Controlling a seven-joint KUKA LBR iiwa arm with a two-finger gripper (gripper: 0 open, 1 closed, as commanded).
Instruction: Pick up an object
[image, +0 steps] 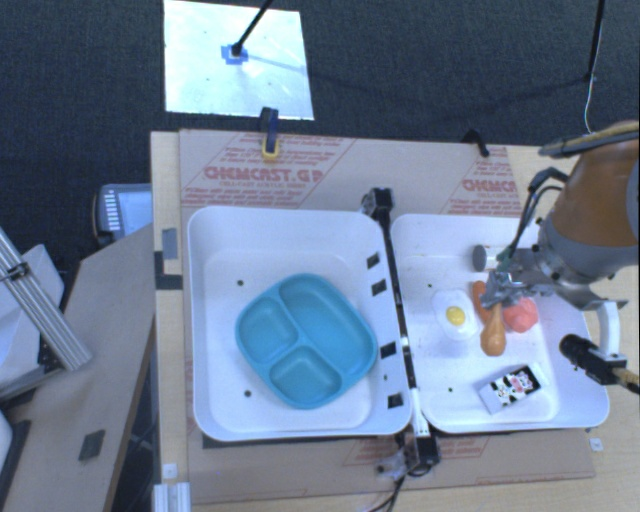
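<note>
The right bin holds several small items. A white fried-egg toy lies near its middle. Just right of it is an orange carrot-shaped piece, with a red-pink lump touching it. A black-and-white box lies toward the front and a small grey cylinder toward the back. My gripper hangs low over the upper end of the orange piece, right beside the red lump. The wrist hides what lies directly beneath it.
The left bin carries a blue divided plate. A black divider with clips runs between the bins. A dark handle-like part sticks out at the right bin's right rim. The arm's orange band looms over the back right corner.
</note>
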